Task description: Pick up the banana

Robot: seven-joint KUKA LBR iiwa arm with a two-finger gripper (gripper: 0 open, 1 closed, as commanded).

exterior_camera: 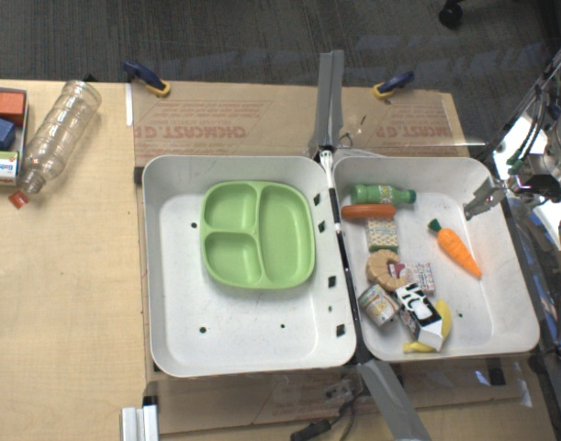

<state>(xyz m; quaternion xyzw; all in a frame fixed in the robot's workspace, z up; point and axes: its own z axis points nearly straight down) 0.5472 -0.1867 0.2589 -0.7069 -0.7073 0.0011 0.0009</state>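
The green plate (258,235) sits in the left bin (170,338). The banana (443,318) lies low in the right bin (528,333), partly under a small carton (418,306) (not picked up yet). The gripper (482,200) hangs far off at the right edge, its fingers spread around nothing.

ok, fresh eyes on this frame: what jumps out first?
The green divided plate sits alone in the left bin. The right bin holds a clutter of toy food: an orange carrot near the tool, and the banana half buried at the front edge. A clear bottle lies off left.
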